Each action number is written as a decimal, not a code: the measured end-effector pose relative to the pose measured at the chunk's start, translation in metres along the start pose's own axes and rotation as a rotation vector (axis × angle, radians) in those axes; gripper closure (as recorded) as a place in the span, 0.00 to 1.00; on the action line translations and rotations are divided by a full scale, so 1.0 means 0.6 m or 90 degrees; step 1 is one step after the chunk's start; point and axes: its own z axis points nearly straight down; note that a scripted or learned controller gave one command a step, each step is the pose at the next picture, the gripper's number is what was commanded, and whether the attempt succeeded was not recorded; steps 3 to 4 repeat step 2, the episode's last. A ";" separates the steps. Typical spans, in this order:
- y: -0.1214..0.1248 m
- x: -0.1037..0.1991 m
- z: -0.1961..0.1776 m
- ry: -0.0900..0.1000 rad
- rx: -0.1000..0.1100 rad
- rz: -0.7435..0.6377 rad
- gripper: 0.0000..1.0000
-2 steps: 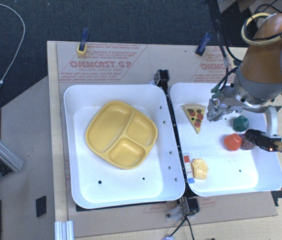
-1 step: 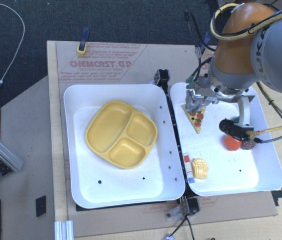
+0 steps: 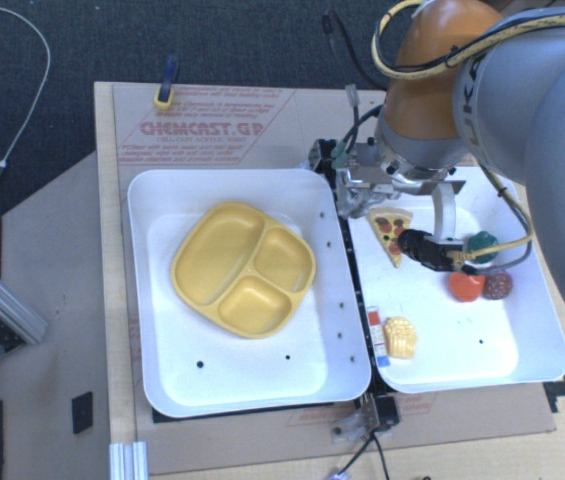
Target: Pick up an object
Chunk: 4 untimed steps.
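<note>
Red print on the brown protective sheet [image 3: 212, 128] under the bins reads "CHEMCAST GP", mirrored and upside down. The smaller lines around it are too fine to read. A small red-and-white sticker [image 3: 374, 328] sits on the rim between the bins, its text illegible.

The grey arm with the orange band [image 3: 442, 38] covers the top of the right white bin [image 3: 522, 358]. The gripper [image 3: 402, 183] is low over that bin's upper left corner, mostly hidden by the wrist, so I cannot tell whether it is wide or narrow, or whether it holds anything.

Pickable things, all in the right bin:
- A toy pizza slice [image 3: 392, 233] just below the gripper.
- A green toy piece [image 3: 482, 241], partly hidden.
- A red round toy [image 3: 467, 286] touching a dark maroon round toy [image 3: 498, 285].
- A yellow lumpy corn-like toy [image 3: 399, 336] near the left wall.

The left white bin [image 3: 162, 368] holds a yellow three-compartment plastic plate [image 3: 244, 268].

The bench stands on dark carpet [image 3: 62, 28]. A blue-and-yellow clamp [image 3: 166, 83] grips the sheet's top edge, and a thin white cable [image 3: 32, 38] loops at the left.
</note>
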 end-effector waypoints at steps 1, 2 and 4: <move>0.033 0.076 0.009 0.000 0.000 0.000 1.00; 0.032 0.073 0.008 0.000 0.001 0.001 0.00; 0.032 0.073 0.008 0.000 0.001 0.001 0.00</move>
